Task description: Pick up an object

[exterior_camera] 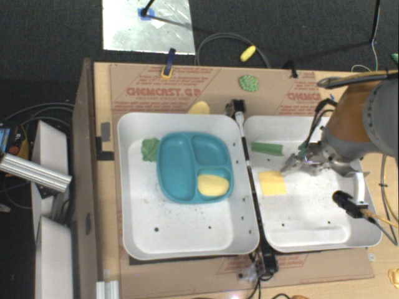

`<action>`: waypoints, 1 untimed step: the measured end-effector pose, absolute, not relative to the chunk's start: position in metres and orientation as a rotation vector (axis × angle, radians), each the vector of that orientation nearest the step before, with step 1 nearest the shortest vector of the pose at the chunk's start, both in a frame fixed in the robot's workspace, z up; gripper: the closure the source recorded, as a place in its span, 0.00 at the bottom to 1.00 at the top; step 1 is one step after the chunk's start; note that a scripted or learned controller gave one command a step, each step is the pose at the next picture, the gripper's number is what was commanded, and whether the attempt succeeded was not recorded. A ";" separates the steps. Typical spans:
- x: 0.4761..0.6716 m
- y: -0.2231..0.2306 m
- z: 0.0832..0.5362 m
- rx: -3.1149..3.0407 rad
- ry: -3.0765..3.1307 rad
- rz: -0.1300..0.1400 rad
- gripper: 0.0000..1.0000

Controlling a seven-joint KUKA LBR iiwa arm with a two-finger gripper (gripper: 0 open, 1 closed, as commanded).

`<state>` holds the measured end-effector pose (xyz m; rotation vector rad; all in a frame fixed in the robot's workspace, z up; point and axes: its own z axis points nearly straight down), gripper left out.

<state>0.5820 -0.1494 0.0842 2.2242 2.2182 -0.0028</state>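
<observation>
Tool (pixel 293 162) low over right bin (pixel 312 229), beside yellow block (pixel 272 183), grip state unclear.

Both bins, left bin (pixel 134 229) and right bin (pixel 312 229), look like smooth white plastic with a faint sheen and small dark specks on the floors. Teal tray (pixel 181 167): moulded plastic, smooth, slightly glossy. Yellow lump (pixel 212 185) in the tray: soft sheen, smooth. Yellow block (pixel 272 183): matt, sponge-like. Green stick (pixel 267 148): matt. Green leaf piece (pixel 149 148): matt, crinkled. Desk (pixel 156 89) top: brown board, cardboard-like, matt, with red print. Arm (pixel 368 126): grey shell and orange band, smooth, satin. Gripper (pixel 299 161): bare metal, shiny. Foil-like sheet (pixel 146 17) on the floor: reflective, wrinkled. Floor (pixel 43 42): dark, rough carpet texture.
</observation>
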 end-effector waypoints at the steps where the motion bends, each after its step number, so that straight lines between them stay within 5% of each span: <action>1: 0.533 -0.155 0.151 2.220 2.218 0.002 0.00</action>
